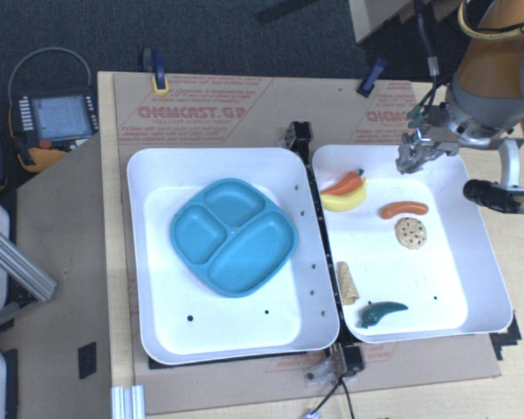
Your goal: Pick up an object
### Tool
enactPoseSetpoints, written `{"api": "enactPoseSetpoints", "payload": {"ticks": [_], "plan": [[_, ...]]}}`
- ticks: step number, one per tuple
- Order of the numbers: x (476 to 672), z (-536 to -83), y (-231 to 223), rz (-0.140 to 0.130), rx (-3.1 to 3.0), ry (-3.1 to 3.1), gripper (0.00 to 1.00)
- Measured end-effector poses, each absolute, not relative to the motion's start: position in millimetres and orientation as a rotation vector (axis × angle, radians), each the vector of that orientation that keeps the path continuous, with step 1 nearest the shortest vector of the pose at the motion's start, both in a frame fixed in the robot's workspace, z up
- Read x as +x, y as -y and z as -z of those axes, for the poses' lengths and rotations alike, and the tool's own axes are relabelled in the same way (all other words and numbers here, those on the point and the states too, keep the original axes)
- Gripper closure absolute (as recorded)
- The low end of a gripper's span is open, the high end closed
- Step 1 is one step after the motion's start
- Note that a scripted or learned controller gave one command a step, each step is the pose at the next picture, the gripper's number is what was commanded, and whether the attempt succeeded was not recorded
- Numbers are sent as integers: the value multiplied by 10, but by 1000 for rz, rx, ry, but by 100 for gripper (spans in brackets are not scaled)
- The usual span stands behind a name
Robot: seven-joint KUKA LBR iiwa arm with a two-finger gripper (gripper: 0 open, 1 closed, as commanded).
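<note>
Left bin: blue plate.

Right bin, relative to sausage: carrot and banana left, cookie just below, green pepper far below.

Gripper above sausage, near bin's back rim; finger state: cannot tell.

Risk: sausage round, may roll from the grip.

Sausage long axis left-right.

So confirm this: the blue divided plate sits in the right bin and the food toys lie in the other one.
Wrong bin: the camera view shows the blue divided plate in the left bin. The food toys lie in the other one, the right bin.
</note>
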State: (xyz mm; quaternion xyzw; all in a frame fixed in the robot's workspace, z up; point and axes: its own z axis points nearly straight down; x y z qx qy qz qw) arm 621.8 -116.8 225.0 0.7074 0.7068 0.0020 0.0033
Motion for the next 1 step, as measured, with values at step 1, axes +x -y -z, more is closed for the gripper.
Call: {"api": "enactPoseSetpoints", "payload": {"ticks": [1], "plan": [[6229, -2538, 1169, -5, 2217, -2219, 100]]}}
